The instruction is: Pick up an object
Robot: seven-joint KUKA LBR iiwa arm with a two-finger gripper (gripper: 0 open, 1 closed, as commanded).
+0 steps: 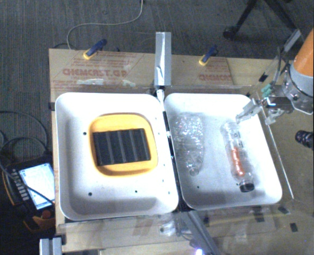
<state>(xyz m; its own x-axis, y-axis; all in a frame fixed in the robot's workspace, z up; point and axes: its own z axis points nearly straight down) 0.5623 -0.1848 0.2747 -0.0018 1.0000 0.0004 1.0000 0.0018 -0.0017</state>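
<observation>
My gripper [259,114] hangs over the far right corner of the right bin [210,195], open, with nothing between its fingers. Just below and left of it lies a clear plastic bottle [235,154] with a red label and a black cap, pointing toward the bin's front. A second, crumpled clear bottle [189,141] lies in the left half of the same bin. In the left bin [71,158] rests a yellow tray-like object [124,144] with a dark ribbed insert.
A metal post [162,60] stands behind the seam between the bins. Two blue-and-yellow clamps [94,49] hold the cardboard backing at the far edge. A tablet-like device [32,184] and cables lie on the floor to the left.
</observation>
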